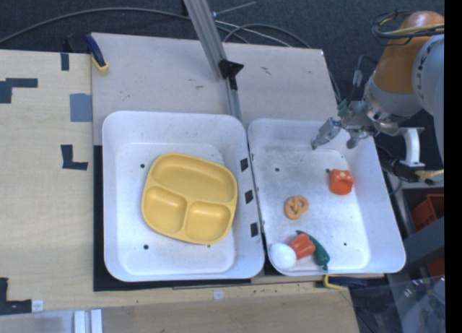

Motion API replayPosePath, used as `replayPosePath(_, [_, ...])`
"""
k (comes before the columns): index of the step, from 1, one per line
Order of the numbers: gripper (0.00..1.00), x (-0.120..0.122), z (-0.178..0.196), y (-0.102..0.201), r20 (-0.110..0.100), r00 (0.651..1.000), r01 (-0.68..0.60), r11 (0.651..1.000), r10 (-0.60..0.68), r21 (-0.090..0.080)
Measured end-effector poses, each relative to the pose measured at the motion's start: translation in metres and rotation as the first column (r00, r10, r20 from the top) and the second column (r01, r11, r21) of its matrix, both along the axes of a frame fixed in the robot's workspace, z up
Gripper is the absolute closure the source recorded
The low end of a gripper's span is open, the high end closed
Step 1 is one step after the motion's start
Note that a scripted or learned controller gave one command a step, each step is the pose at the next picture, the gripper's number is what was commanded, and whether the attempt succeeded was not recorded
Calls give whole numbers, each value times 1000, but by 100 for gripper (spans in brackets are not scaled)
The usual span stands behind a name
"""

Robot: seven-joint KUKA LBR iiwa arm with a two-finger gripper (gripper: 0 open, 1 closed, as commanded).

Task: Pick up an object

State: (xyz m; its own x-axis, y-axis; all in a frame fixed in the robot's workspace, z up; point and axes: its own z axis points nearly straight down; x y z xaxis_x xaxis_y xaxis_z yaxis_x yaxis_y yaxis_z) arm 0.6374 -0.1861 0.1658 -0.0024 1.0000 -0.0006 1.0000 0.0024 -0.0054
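4 small objects lie in the right bin (375,201), and none has been lifted, so the task looks barely begun. The gripper (336,135) hangs over the bin's far right corner with its fingers spread apart and nothing between them. The nearest candidate is the orange pepper (341,181), a little nearer the camera than the gripper. The pretzel (295,207) sits near the bin's middle, and the white egg (283,256) touches the carrot (309,246) at the near edge. The left bin (123,180) holds a yellow divided plate (189,198). The descent, closing and lift all seem left to do.
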Motion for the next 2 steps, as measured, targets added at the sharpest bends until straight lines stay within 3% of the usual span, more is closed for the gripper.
replayPosePath(2, [0,-8,-79,3,2,1000,0,1000,0,-1])
